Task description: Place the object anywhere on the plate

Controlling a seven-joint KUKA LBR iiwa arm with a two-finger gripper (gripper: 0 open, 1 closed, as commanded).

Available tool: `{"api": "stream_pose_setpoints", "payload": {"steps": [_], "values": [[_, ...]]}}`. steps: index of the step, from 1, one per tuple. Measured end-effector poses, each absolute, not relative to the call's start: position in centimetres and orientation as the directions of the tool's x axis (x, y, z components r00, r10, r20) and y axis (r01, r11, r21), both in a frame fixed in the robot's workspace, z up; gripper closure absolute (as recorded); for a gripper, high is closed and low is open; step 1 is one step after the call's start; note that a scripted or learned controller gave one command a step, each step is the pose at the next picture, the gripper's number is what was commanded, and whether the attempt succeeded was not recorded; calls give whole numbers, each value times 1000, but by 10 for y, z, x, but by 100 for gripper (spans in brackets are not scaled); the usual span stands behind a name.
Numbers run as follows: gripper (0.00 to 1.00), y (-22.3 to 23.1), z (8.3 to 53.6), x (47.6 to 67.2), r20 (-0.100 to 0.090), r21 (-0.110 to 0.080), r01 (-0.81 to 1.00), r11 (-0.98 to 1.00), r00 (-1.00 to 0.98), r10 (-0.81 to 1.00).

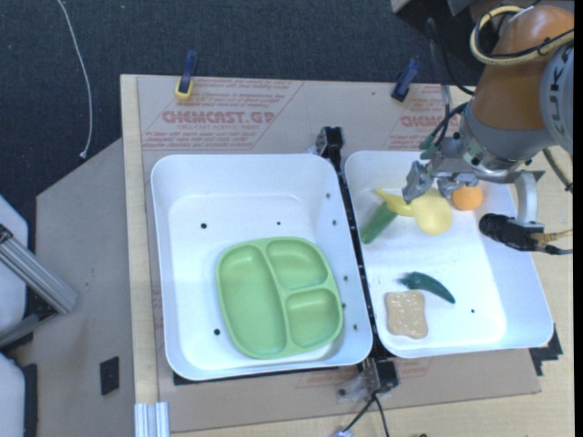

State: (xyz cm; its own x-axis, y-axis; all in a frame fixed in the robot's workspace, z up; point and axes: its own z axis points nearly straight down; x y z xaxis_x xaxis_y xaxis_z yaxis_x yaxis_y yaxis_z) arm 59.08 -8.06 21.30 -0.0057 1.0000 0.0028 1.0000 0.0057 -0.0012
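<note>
Evidently aimed at the yellow toy fruit (435, 217), judging by the gripper (426, 182) poised just above its upper left. Cannot tell how far open, nor make out anything held.

Lies in the right bin (510, 326), at the far end, touching or nearly touching an orange ball (467, 198) on one side and a yellow-and-green pod (378, 220) on the other. Well apart from the dark green pepper (428, 286) and the cracker (405, 314) nearer the front.

Looks like hollow plastic: probably light, stiff, smooth and rounded, so prone to squirting out of a pinch or rolling away when nudged. Hardly fragile.

Better to take hold across the widest part of the body, squarely, not at the tapering end. Watch for the neighbours crowding the closing path and getting caught as well.

Needs carrying over the divider to the green plate (239, 306) in the left bin (182, 198); any compartment serves.
</note>
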Motion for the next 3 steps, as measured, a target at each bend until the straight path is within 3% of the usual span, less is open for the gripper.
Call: {"api": "stream_pose_setpoints", "payload": {"steps": [3], "values": [[100,81,202,585,2,-4,1000,5,-5,1000]]}}
